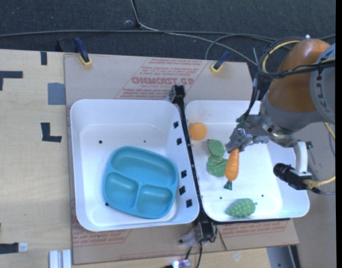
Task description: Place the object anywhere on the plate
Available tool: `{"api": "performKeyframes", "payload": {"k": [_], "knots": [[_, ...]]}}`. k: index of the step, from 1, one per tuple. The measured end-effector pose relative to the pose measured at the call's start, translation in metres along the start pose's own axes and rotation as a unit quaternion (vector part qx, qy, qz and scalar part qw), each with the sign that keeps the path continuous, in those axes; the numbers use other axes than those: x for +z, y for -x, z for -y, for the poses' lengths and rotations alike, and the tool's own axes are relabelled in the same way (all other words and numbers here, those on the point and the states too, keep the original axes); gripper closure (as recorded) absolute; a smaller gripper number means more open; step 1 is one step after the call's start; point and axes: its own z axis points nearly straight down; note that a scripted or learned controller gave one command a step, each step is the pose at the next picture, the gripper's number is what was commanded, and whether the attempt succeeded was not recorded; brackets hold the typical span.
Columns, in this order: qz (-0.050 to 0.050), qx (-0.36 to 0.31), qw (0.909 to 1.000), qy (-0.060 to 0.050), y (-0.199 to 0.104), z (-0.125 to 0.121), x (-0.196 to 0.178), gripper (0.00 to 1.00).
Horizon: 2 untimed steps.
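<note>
A blue divided plate (140, 182) lies in the left bin (81, 127). In the right bin (288, 205) my gripper (237, 144) hangs over the middle, and an orange toy carrot (232, 166) with a dark green tip hangs from it, its top pinched between the fingers. The carrot points down and slightly left, over the bin floor. Beside it lie two green leafy pieces (216, 157), an orange ball (197, 131) near the divider, and a green bumpy piece (240, 207) near the front wall.
A black divider strip (184, 149) runs between the two bins. The arm's grey body and orange band (296, 82) cover the right bin's far right part. Cables trail over the dark back area, and clamps hold the cardboard's rear edge.
</note>
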Motion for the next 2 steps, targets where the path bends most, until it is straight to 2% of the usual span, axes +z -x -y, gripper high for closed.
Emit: {"api": "performKeyframes", "payload": {"k": [1,2], "knots": [[-0.001,-0.002,1.0000,0.000,-0.059,0.002,-0.004,1.00],[0.000,-0.001,1.0000,0.000,-0.114,-0.011,-0.010,1.00]]}}
